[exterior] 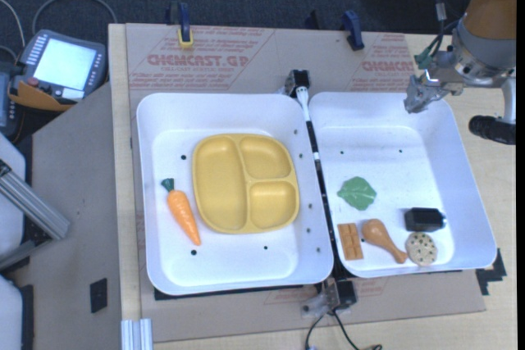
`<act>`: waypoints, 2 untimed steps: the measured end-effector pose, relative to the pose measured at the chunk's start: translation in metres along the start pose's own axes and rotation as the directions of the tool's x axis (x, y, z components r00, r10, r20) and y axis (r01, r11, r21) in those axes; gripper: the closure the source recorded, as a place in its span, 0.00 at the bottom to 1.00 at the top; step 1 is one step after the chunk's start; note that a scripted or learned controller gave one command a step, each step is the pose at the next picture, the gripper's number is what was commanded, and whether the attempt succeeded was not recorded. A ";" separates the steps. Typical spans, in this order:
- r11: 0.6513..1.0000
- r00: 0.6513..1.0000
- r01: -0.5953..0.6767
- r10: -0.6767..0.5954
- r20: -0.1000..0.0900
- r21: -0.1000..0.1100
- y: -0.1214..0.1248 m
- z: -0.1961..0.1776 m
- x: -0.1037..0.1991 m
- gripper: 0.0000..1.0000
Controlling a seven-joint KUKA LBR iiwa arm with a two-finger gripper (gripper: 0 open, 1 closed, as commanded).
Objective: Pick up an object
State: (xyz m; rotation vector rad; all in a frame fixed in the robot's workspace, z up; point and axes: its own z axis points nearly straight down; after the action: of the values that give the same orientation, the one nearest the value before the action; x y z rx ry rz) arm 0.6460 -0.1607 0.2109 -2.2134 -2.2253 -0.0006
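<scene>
The right bin (459, 176) holds a green leaf-shaped piece (358, 193), a black block (424, 219), a tan drumstick (383, 238), a speckled round cookie (421, 248) and a small orange wafer (350, 241). In the left bin (156, 176) lie a yellow divided plate (244, 182) and an orange carrot (182, 213). My gripper (418, 97) hangs over the far edge of the right bin, well above and behind all the objects, with nothing seen in it.
A black clip (298, 81) sits at the far end of the seam between the bins. Blue clamps (184, 16) (352, 26) hold the cardboard at the back. A pendant with a lit screen (61, 65) lies at the left, off the bench.
</scene>
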 end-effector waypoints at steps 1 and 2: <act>1.000 1.000 0.000 0.000 0.001 -0.002 0.007 -0.006 0.046 1.00; 1.000 1.000 0.000 0.000 0.000 0.000 0.005 -0.006 0.090 1.00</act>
State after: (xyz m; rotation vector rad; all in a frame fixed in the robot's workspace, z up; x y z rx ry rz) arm 0.6502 -0.0704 0.2175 -2.2132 -2.2248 -0.0004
